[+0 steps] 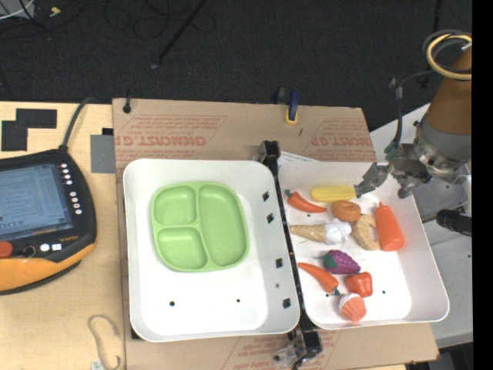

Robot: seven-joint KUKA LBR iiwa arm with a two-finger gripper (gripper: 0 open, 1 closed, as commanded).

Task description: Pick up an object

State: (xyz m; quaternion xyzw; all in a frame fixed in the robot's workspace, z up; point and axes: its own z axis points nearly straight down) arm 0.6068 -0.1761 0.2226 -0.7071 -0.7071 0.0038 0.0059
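Note:
The right bin (420, 299) holds several toy foods: a yellow corn cob (333, 193), an orange chili (306, 203), a round orange piece (347, 210), a cream cone (308, 231), a long orange carrot (389, 227), a purple eggplant (341, 262) and a red pepper (359, 284). My gripper (387, 183) hangs over the bin's far right part, just beyond the corn cob and the carrot. It looks open, one finger spread left toward the corn and the other right, with nothing between them.
The left bin (146, 299) holds a green divided tray (199, 226). A black divider (281, 237) runs between the bins. A teach pendant (38, 214) lies on the bench at the far left. The arm's grey body (451, 122) rises at the right.

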